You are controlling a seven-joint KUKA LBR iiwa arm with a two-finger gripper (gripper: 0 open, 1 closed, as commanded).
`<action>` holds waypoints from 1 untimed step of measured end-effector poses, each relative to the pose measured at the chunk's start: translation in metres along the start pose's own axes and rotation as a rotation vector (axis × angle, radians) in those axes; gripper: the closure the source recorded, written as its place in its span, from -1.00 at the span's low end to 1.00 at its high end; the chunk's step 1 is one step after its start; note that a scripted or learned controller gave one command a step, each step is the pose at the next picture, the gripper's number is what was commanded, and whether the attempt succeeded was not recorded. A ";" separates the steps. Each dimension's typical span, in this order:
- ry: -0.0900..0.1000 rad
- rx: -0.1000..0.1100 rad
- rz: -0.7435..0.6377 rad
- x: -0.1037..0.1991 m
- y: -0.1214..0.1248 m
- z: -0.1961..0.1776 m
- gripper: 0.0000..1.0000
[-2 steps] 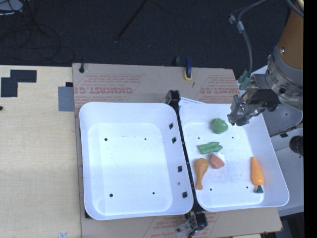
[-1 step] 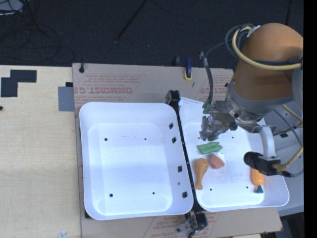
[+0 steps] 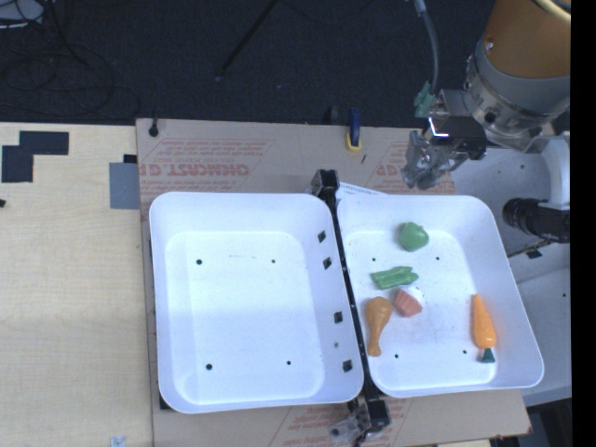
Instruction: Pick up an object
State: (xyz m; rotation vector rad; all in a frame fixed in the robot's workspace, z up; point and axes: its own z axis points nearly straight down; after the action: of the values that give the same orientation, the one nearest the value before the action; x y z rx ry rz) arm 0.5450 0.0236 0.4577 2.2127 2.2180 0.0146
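still at the approach step, nothing picked up yet. gripper (image 3: 430,168) hovering over the far edge of the right bin (image 3: 521,343), above the desk (image 3: 65,277); cannot tell how it is set, too dark and small against the cardboard.

next move, by judgement: come nearer and down onto one toy, probably the closest, the green round vegetable (image 3: 413,237) at the far middle of the bin.

counted in the right bin: one green round vegetable, one green pea pod (image 3: 394,276), one drumstick (image 3: 376,321), one small pink piece (image 3: 408,303) just beside the drumstick, one carrot (image 3: 481,324) near the right wall. five toys, two bins, with left bin (image 3: 177,250) alongside.
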 end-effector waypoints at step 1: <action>0.003 0.006 -0.007 0.065 -0.049 -0.087 1.00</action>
State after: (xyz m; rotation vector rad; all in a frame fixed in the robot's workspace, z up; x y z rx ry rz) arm 0.4950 0.0889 0.5437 2.2097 2.2296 0.0112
